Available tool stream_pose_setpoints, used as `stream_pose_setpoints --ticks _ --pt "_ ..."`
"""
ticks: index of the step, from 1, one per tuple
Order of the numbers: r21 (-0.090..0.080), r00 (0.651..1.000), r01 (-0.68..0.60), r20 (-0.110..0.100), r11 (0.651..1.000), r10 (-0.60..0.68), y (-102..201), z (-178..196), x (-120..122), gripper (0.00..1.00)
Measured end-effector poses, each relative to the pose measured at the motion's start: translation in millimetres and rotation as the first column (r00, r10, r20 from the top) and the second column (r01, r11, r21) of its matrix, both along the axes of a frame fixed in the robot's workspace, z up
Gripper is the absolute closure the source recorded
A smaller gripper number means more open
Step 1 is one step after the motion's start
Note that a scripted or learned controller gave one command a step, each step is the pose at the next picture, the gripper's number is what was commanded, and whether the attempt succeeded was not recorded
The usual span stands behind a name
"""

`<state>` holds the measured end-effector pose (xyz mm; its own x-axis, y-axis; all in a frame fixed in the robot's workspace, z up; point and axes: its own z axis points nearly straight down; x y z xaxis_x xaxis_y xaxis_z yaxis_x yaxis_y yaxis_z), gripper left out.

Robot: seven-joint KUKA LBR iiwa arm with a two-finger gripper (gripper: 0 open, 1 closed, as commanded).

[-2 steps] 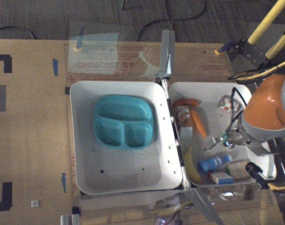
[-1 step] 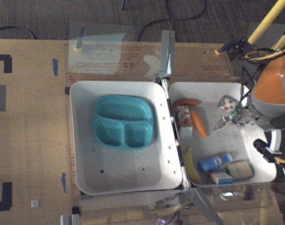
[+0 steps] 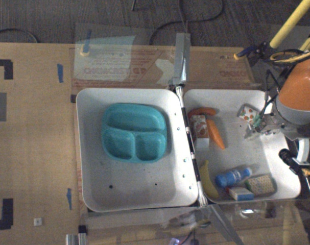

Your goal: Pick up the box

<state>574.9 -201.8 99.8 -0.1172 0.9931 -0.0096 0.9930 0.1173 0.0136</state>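
— Orange band (image 3: 297, 93) of my arm sits highest, at the right.
— And below, starting from the left?
— In the left bin (image 3: 88, 152) lies a teal tray (image 3: 136, 131). In the right bin (image 3: 277, 162), the box (image 3: 199, 129), red and white, lies just beside the divider, touching a carrot (image 3: 216, 131). My gripper (image 3: 259, 127) hangs near a patterned packet (image 3: 248, 114).
— Wide or narrow?
— I cannot tell; it is blurred.
— What could go wrong?
— I am well apart from the box. I may take the packet by mistake, or pinch the carrot together with the box.
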Motion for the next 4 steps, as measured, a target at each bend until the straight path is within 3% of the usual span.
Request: stream_pose_setpoints --ticks 1,2,3,4 --pt "0.007 0.942 0.335 -0.013 0.942 -0.335 -24 118 -44 1.0" --pt "0.007 0.685 0.729 -0.015 0.685 -0.728 64 177 -88 1.0" --pt "0.005 0.687 0.727 -0.016 0.687 -0.726 64 187 -87 1.0" --pt "0.006 0.652 0.758 -0.018 0.652 -0.758 100 168 -65 1.0"
